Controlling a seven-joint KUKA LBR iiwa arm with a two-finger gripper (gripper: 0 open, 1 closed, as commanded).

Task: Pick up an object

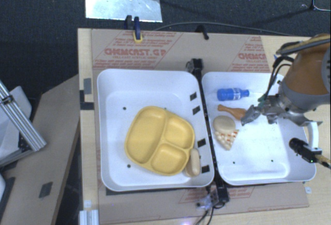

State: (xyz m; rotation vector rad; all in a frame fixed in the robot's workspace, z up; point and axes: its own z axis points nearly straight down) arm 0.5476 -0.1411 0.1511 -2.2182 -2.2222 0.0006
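Right white bin [269, 169]: small blue plastic bottle [232, 94] lying at the back, brown wooden-looking stick [232, 111] below it, pale ridged seashell [226, 131] near the divider. My grey two-finger gripper [252, 114] hovers just right of the stick (jaw width: cannot tell). Left white bin [116, 89]: yellow compartment tray [159, 139], beige oval piece [194, 162] touching its corner.
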